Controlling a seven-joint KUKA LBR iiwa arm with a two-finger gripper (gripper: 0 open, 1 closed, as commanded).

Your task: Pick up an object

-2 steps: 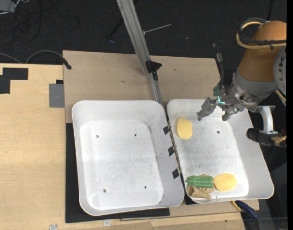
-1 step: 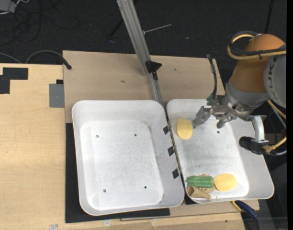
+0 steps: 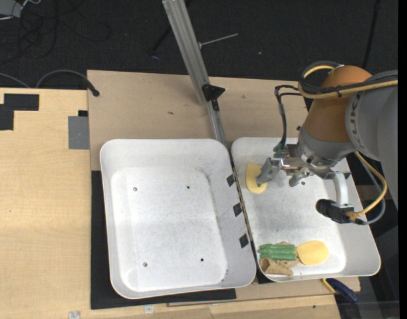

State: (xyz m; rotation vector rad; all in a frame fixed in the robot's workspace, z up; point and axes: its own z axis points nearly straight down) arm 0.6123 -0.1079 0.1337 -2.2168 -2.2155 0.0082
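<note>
we took the right bin (image 3: 363, 261) as our landmark. the gripper (image 3: 270, 172) hung over its far left part, right by a flat, pale yellow disc (image 3: 256, 178) that lay against the bin's left wall; whether the fingers were spread or closed on anything we could not tell. along the bin's near edge lay a green, ridged toy (image 3: 278, 250), a tan crumpled lump (image 3: 278, 266) touching it, and a smooth yellow oval (image 3: 312, 252) just beside. left of the bin sat the left bin (image 3: 124, 153), white and speckled. we read no writing anywhere.
</note>
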